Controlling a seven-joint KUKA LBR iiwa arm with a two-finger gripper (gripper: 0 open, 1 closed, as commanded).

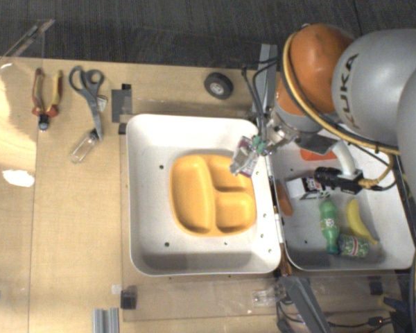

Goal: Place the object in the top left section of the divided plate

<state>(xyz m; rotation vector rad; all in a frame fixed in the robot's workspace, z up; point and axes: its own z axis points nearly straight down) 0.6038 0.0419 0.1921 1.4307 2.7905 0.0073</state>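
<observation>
Object (243, 159), a small crumpled item of silvery, pink and green colouring, is seen at the tip of the tool (253, 151), hanging over the upper right corner of the divided plate (194, 196); whether the tool's fingers are apart or clamped on it cannot be told, and a grasp cannot be confirmed. The grey arm (374, 68), with its orange band, is seen reaching in from the right, above the wall between the two bins. The yellow plate is found lying in the middle of the left bin (152, 248), with one long section on its left side and two smaller sections on its right. In the right bin (395, 259) a green bottle (327, 220), a banana (358, 220), a dark item with a label (312, 183) and a green can-like item (353, 246) are noted. On the table (55, 255), left of the bins, scissors (90, 92) and red-handled pliers (45, 99) are recorded, and a black roll (218, 84) is noted behind the left bin.
</observation>
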